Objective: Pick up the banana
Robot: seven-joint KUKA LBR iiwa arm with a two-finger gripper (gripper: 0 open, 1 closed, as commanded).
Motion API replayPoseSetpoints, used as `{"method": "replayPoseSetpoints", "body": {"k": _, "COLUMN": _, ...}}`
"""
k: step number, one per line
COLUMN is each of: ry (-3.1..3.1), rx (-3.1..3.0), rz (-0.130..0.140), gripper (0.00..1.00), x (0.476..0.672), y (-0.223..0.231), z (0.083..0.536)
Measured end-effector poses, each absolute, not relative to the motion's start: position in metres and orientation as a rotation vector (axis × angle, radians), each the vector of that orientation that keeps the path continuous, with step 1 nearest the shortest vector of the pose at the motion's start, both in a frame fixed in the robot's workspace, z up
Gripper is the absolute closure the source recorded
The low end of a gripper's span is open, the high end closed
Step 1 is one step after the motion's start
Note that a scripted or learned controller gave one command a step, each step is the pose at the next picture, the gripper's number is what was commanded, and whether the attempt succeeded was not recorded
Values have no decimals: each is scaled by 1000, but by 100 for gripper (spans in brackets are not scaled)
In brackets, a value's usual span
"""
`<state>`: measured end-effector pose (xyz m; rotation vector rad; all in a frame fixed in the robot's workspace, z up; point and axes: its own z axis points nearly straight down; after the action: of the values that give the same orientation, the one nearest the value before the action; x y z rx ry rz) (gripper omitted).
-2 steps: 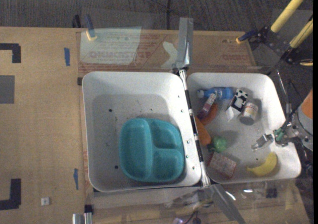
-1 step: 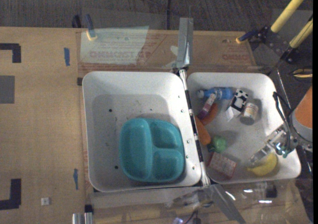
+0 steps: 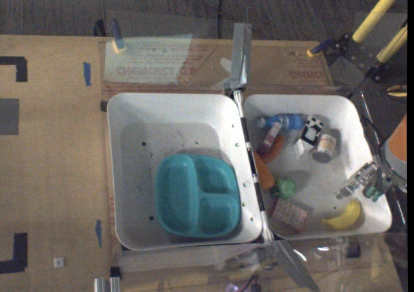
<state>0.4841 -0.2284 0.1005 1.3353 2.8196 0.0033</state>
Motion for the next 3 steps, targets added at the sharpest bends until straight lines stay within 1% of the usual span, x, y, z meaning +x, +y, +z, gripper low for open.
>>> {"method": "replayPoseSetpoints", "body": {"k": 1, "ry": 2820, "rx": 1335, "rz": 3, "gripper": 0, "x": 484, "y": -228, "z": 100}}
{"method": "replayPoseSetpoints", "body": {"k": 2, "ry": 2666, "rx": 1646, "rz": 8, "gripper": 0, "x": 483, "y": -222, "z": 88}}
{"method": "replayPoseSetpoints", "body": {"k": 3, "ry": 2651, "rx": 1645, "rz": 6, "gripper": 100, "x": 485, "y": -226, "z": 100}}
